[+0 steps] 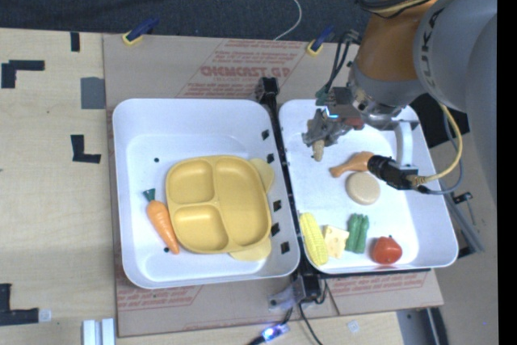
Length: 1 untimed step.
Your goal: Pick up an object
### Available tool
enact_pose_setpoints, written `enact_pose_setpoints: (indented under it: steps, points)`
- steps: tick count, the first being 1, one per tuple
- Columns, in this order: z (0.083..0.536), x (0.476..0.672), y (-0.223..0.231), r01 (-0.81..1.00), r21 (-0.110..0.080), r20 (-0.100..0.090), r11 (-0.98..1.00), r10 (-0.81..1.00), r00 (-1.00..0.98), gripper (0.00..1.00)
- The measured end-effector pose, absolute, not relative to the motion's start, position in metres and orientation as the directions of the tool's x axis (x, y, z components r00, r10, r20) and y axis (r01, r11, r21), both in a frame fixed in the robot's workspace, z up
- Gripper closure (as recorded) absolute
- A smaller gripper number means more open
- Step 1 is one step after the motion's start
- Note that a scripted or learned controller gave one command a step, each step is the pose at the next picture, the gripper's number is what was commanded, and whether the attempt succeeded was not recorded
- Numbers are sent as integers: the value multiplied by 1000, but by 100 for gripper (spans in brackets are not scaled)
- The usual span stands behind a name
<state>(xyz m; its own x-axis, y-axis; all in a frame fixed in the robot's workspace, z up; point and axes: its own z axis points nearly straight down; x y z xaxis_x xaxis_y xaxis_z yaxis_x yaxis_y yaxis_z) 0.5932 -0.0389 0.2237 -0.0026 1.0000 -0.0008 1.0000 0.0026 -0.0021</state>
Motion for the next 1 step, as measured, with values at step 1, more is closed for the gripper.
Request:
enact_pose_setpoints:
  steps: [1]
  points:
    - [234, 584, -39, 1000, -2, 0, 0, 1000, 0, 100]
